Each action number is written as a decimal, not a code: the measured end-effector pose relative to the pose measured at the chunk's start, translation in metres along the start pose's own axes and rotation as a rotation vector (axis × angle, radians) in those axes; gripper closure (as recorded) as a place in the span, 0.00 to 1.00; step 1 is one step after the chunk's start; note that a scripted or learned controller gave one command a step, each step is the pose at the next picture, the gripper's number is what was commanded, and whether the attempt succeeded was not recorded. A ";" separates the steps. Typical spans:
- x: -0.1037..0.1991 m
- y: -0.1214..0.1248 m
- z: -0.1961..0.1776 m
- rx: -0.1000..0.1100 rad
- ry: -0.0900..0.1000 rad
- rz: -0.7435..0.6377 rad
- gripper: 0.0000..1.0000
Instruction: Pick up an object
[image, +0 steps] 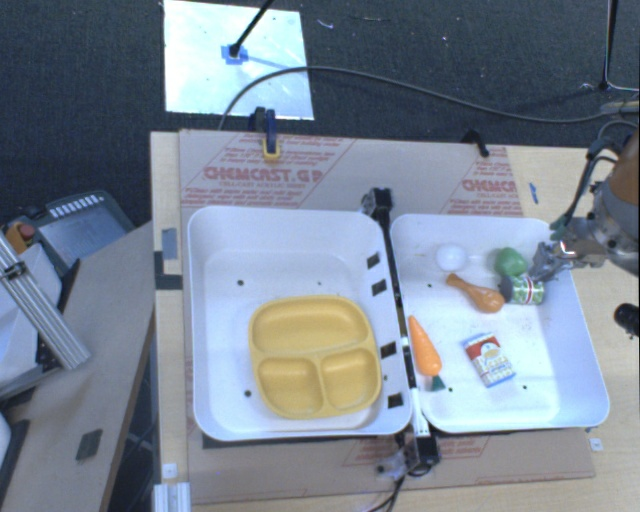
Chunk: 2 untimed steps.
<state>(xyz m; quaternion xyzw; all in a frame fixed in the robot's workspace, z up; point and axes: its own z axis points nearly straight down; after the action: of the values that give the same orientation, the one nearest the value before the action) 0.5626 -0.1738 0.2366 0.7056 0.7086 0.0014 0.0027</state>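
Observation:
The right bin (560, 400) holds several small items. A white egg-like ball (451, 258) lies at the back, with a green round toy (511, 262) to its right. A tan drumstick (477, 292) lies near the middle. Its thick end touches a small can with a green label (527, 291), lying on its side. An orange carrot (425, 346) lies by the bin's left wall, and a small red-and-white box (489, 359) sits toward the front. My gripper (550, 264) hangs at the right edge of this bin, just above and right of the can, close to the green toy.
The left bin (220, 250) carries a yellow divided plate (313, 354). A black divider strip (393, 300) runs between the bins. Cables cross the dark floor at the back, and a grey table with a metal rail (40, 310) stands at the left.

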 end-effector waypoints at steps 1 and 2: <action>0.055 -0.001 0.010 0.004 0.004 -0.005 1.00; 0.103 0.013 0.004 0.003 0.004 -0.006 1.00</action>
<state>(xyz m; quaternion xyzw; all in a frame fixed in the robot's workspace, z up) 0.5750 -0.0705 0.2322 0.7036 0.7106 0.0015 0.0002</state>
